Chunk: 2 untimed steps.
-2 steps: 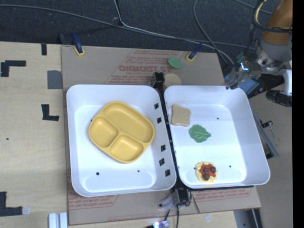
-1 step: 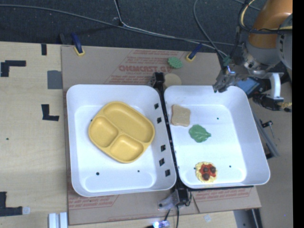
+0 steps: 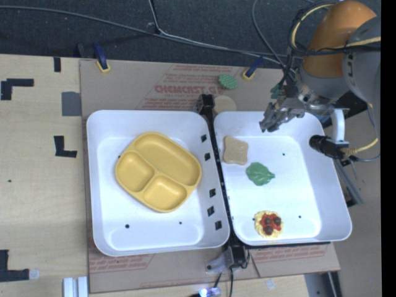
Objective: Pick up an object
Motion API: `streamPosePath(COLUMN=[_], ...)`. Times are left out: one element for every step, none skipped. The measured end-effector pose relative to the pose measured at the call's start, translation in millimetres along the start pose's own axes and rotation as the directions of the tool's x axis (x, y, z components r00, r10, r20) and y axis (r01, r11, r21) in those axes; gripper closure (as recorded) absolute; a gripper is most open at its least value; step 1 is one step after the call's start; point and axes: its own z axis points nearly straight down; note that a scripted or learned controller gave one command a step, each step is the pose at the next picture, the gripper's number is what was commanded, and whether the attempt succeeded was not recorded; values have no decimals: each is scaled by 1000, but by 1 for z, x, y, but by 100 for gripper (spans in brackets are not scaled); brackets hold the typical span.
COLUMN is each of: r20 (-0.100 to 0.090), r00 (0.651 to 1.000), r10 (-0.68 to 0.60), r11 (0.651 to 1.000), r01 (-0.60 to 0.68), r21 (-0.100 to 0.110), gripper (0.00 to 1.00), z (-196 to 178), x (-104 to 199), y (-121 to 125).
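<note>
We are seeing the arm point(image 3: 346, 36) reaching in from the right, its end effector point(image 3: 271, 124) hanging over the far edge of the right bin point(image 3: 309, 190), pointing down and leftward. We cannot tell how its grasp stands, since the tip is looking dark and small. In that bin are lying a tan bread slice point(image 3: 235, 150), a green leaf point(image 3: 260, 174) just beside it, and a small pizza-like piece point(image 3: 268, 223) near the front. The left bin point(image 3: 105, 228) is holding a yellow divided plate point(image 3: 158, 172). A green item point(image 3: 228, 80) is sitting on the table point(image 3: 37, 166) beyond the bins, too blurred to identify.
</note>
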Motion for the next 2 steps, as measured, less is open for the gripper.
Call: streamPosePath(r20=[0,0], r00=[1000,1000], r10=[0,-2], r11=[1000,1000], r01=[0,2], r21=[-1,-1], gripper=[100,100], z=[4,-6], x=[39,91], y=[-27,-46])
